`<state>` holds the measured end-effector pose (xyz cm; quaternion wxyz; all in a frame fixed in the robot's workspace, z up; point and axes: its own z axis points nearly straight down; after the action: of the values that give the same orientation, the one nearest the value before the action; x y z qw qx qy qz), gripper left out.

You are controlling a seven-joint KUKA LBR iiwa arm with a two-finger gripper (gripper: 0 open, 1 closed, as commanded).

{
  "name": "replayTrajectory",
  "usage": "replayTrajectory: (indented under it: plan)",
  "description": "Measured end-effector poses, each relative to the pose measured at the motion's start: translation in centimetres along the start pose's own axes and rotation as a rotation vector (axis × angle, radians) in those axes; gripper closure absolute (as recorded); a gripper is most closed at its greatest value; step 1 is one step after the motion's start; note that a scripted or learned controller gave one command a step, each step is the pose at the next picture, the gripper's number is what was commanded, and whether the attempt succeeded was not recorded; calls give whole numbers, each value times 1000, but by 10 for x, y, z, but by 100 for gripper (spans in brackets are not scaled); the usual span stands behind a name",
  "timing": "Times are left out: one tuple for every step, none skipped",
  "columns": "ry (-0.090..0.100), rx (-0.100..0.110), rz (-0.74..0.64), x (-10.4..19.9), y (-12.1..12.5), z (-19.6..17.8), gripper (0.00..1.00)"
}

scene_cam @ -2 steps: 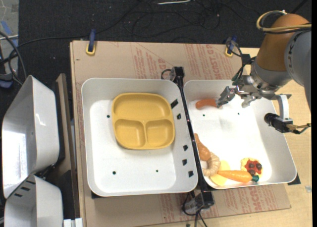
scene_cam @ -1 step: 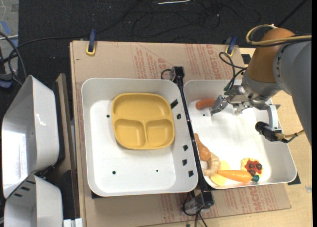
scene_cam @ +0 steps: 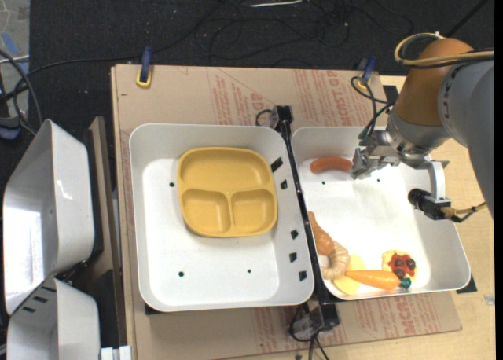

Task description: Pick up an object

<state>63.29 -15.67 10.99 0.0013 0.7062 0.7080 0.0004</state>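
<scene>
My gripper (scene_cam: 362, 167) hangs low over the back of the right bin (scene_cam: 440, 233), its tip right beside the right end of an orange-red sausage (scene_cam: 330, 165) that lies on the bin floor. Whether it touches the sausage I cannot tell. Along the bin's front left lies a tan shrimp-like piece (scene_cam: 328, 250). An orange carrot (scene_cam: 373, 278) rests near the front edge on a pale yellow slice (scene_cam: 354, 264). A small pizza-like piece with red dots (scene_cam: 399, 263) sits at the front right.
The left bin (scene_cam: 157, 256) bears a yellow divided plate (scene_cam: 228, 192). A black divider with clips (scene_cam: 292, 185) runs between the bins. A black fitting on the arm (scene_cam: 428, 203) hangs over the right bin's right side. White tubs (scene_cam: 43, 209) stand at the far left.
</scene>
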Motion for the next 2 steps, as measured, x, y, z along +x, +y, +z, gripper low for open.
replayTrajectory:
  plan:
    - [0,-3,-1,-1,8,-61,100]
    - [0,-3,-1,-2,10,-104,100]
